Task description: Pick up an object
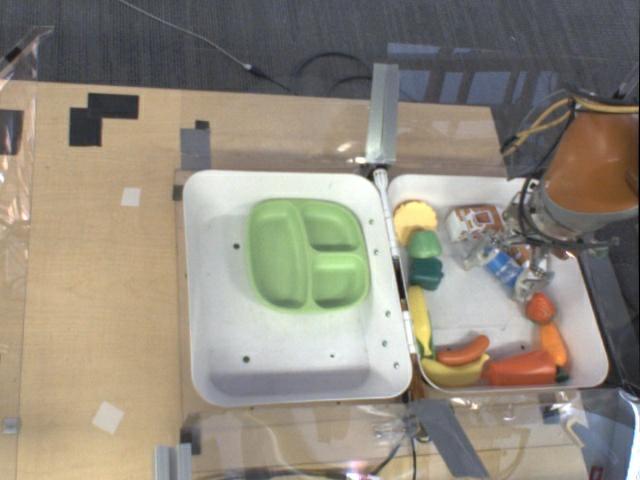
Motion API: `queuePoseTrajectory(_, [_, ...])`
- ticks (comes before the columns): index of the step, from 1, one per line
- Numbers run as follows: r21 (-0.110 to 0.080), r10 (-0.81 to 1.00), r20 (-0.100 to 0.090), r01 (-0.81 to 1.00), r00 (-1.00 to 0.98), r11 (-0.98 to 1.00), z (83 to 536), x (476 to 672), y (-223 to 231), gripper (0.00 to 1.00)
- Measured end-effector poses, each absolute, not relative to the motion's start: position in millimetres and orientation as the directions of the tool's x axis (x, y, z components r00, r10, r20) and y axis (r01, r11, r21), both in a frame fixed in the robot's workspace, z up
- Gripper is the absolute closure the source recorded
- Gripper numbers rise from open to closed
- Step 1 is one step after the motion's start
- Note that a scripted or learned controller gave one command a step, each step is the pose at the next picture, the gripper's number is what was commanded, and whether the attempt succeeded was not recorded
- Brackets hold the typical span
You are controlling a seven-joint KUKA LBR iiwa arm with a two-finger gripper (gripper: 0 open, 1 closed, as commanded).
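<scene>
The gripper (522, 260) hangs low in the right bin (470, 313), right over a small blue and white packet (503, 267); I cannot tell if it is gripping or let go; a small red ball (540, 309) sits just beside, nearer us; it should come straight down on the packet and not bump the ball; the green tray (306, 254) lies in the left bin (215, 298).

A light green divided tray (306, 254) lay in the white left bin (215, 298). The white right bin (580, 358) held a yellow banana (452, 371), a red sausage (463, 350), an orange carrot (553, 344) and a blue-and-white packet (503, 267). The desk (90, 298) was pale wood.
</scene>
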State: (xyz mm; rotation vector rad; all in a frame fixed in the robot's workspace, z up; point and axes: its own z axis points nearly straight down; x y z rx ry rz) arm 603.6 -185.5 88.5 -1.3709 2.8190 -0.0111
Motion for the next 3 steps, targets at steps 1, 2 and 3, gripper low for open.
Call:
queuePoseTrajectory(1, [-0.009, -0.819, -0.008, -0.819, -0.573, 0.573, 89, 610.7, -122, 0.00])
queuePoseTrajectory(2, [-0.009, -0.806, -0.009, -0.806, -0.592, 0.592, 89, 624.3, -87, 0.00])
queuePoseTrajectory(3, [-0.012, -0.735, -0.009, -0.735, -0.677, 0.678, 155, 672.4, -147, 0.00])
